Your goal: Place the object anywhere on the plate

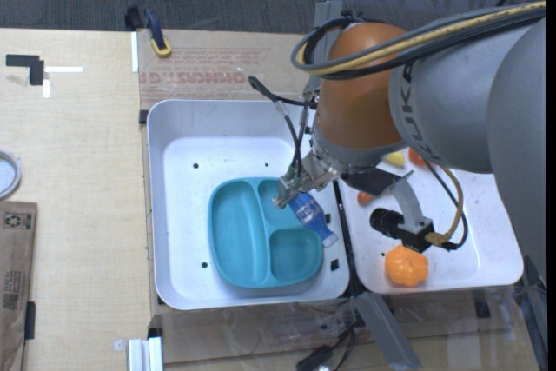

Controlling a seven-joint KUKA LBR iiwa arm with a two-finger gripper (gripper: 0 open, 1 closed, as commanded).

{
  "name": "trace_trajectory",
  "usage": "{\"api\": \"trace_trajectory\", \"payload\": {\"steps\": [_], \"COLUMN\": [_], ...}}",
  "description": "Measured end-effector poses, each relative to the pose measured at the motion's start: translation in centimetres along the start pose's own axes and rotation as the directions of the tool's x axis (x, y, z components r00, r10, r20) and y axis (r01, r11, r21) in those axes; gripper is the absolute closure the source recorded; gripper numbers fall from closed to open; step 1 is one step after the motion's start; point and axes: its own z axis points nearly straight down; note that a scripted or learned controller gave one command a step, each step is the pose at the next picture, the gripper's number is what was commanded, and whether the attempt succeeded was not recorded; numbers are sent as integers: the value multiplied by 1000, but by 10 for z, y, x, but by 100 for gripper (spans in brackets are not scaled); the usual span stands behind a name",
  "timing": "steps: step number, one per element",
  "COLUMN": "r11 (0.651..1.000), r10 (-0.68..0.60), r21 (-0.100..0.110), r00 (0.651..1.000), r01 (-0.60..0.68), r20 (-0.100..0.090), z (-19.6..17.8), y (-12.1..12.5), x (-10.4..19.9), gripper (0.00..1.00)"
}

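Note:
A blue divided plate (248, 239) lies in the left white bin (178, 187), toward its front right. My gripper (290, 190) hangs over the plate's right rim. A small clear bottle with a blue label (311, 217) sits tilted between the gripper's fingers, its lower end pointing down to the right over the plate's edge. The gripper is shut on the bottle. The arm's orange band (365, 91) and grey body cover much of the right bin.
The right white bin (469, 274) holds an orange fruit (407, 266) at its front, plus small yellow and red items (397, 158) partly hidden beside the arm. Black cables hang near the gripper. A tape roll (7, 175) lies at the bench's left edge.

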Motion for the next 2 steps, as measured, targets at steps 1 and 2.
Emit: {"api": "trace_trajectory", "payload": {"steps": [1,2], "r11": [1000,1000], "r10": [1,23], "r21": [0,0], "r00": [1000,1000], "r01": [-1,-23], "r20": [0,0], "z": [0,6], "y": [0,-74], "x": [0,-44], "gripper": [0,0]}}
